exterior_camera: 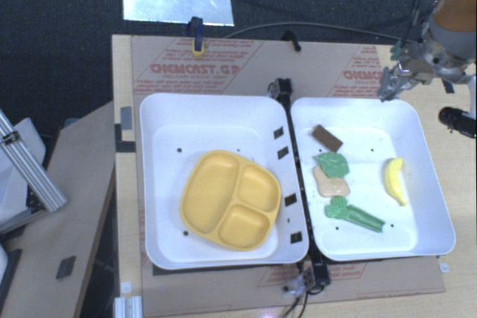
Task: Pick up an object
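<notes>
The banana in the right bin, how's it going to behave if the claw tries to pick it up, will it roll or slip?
The banana looks like a small, smooth plastic toy, so probably light and stiff, not squashy. Its curved, rounded body may pivot or slide away if pinched off-centre. It lies apart from the other items in the right bin, so nudging neighbours seems unlikely. The claw hovers above the bin's far edge.

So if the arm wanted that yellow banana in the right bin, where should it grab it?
Probably across the middle of the small yellow plastic banana, coming straight down from above. It lies flat and roughly lengthwise up the shallow white right bin, well apart from the other toys, so fingers could close on its narrow width from left and right. The end effector hovers by the bin's far rim.
</notes>
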Robot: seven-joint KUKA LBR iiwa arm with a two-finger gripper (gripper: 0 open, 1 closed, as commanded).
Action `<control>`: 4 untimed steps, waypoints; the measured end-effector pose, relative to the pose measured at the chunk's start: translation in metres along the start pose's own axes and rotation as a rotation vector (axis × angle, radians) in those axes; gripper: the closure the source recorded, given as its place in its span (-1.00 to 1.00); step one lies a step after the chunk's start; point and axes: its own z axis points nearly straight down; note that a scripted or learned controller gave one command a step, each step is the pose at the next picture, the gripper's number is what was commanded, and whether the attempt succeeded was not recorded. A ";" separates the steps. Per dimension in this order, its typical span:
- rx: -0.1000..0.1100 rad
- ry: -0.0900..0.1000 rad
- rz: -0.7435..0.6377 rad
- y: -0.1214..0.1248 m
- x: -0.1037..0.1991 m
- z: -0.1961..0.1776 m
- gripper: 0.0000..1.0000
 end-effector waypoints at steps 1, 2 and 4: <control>0.002 -0.001 0.001 -0.011 0.050 -0.002 1.00; 0.002 0.000 0.000 -0.030 0.103 0.002 1.00; 0.003 0.001 0.000 -0.046 0.206 0.019 1.00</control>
